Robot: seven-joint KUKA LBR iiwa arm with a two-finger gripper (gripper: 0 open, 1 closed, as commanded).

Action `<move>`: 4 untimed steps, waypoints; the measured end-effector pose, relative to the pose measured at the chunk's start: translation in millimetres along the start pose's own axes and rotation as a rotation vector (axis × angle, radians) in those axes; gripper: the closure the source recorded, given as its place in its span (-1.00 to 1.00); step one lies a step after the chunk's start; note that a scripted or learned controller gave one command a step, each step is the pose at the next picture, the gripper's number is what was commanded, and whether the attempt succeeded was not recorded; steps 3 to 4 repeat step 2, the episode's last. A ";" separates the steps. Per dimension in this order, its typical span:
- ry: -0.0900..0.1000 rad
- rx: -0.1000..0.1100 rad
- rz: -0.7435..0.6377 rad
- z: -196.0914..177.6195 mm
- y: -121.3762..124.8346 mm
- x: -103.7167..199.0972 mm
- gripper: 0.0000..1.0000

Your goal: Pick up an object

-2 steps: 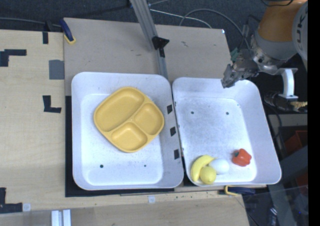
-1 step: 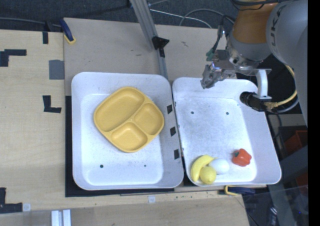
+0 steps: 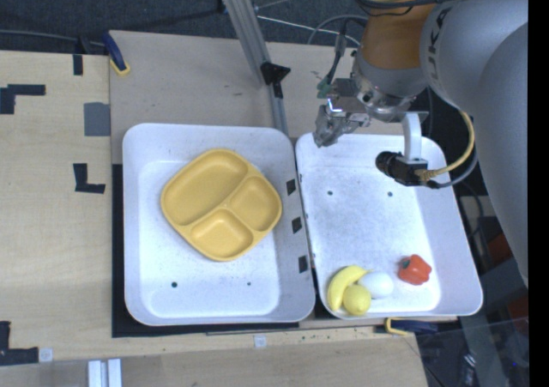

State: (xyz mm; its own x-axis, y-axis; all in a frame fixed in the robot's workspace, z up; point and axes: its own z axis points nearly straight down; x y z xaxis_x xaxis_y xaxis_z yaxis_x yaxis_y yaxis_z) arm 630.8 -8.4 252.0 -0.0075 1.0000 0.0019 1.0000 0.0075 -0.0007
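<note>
Over the right bin's (image 3: 446,231) far-left corner hangs the hand (image 3: 328,132), arm (image 3: 446,25) bent down.

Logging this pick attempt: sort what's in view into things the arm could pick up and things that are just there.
Could be picked up:
- yellow divided plate, left bin
- banana, right bin, near corner
- white egg, beside the banana
- lemon, against the banana
- red pepper

Just there:
- blue clamp
- metal pole
- gripper, above the right bin's far left corner

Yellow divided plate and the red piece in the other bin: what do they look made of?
Yellow divided plate: likely moulded plastic, matte with soft sheen, uniform colour, rounded compartment ridges. Red piece: probably glossy plastic toy food, showing a small highlight; too small to be sure.
</note>
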 end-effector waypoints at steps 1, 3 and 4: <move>0.000 0.000 0.000 -2.3 4.0 54.4 1.00; -0.001 0.002 0.002 10.4 1.8 102.7 1.00; -0.001 0.002 0.002 10.4 1.8 102.7 1.00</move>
